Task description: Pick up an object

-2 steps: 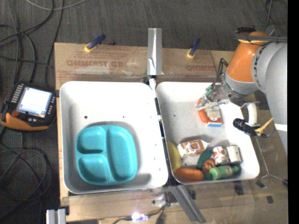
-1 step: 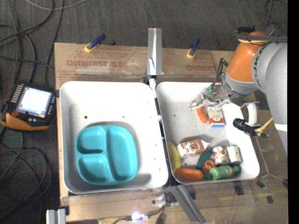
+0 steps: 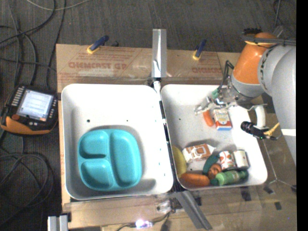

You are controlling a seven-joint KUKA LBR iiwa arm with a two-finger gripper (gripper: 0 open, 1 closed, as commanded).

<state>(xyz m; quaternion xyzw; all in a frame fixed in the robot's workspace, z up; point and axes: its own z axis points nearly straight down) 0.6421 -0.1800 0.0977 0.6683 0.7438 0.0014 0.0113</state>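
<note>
Faintly, reddish mirrored lettering (image 3: 98, 66) marks the cardboard (image 3: 115, 64).

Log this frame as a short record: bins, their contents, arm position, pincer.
left bin: holds a teal divided tray
right bin: small carton near the far side; along the near edge a yellow item, orange-white carton, can, green bottle, orange-red item
arm: reaching in from the right, over the right bin's far part
pincer: low over the small carton; grip state unclear
beside bench: handheld screen unit on the floor at left
</note>
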